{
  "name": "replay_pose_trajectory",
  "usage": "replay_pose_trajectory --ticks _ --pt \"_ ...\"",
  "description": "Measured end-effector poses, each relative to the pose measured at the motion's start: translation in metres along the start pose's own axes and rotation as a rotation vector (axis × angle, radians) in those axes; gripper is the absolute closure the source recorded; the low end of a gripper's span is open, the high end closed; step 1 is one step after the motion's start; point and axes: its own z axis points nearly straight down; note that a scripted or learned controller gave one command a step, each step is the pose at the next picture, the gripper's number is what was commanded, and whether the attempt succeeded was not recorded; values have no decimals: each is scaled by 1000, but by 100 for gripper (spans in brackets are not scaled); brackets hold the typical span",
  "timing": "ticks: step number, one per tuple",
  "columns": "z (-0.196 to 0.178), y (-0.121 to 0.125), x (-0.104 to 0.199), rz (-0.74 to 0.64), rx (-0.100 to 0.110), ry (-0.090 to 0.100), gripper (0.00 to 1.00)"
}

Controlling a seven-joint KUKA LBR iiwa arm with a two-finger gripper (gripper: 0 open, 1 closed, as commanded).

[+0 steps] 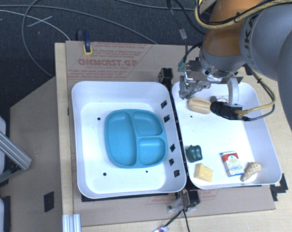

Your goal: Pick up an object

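Arm [269, 30] reaches in from view's right, orange band [232, 18] at top, wrist over far-left corner of the right bin [254, 129]. Gripper [188, 90] hangs low at that corner, close to the wall shared w/ the left bin [83, 129]. Can't tell if it's wide or narrow: too small and cluttered from this angle.

Tan block [200, 106] is the obj closest to the tool. It lies flat on the bin floor just beside the gripper, on its near-right side, long axis roughly across the bin. Touching or not: can't tell.

Rest of right bin sits along the near edge, well apart from the gripper:
- green lump [194, 153] by the left wall
- yellow block [203, 172] just nearer than it, at near-left corner
- red-white box [230, 164] approx mid near edge
- beige lump [251, 170] just right of the box, twd near-right corner, close to the rim

Left bin: blue plate [136, 138], 3 compartments, approx centre of floor, turned a bit vs the bin walls. Row of small black clips [171, 134] runs down its right wall.

Both bins sit side by side on the bench [112, 62], a brown sheet w/ red print nr its far edge. Blue clamp [87, 42] at bench's far-left corner.
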Motion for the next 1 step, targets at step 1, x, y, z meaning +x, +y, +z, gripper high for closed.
replay_pose_trajectory --ticks 1 --pt "-10 -1 53 0 -5 0 100"
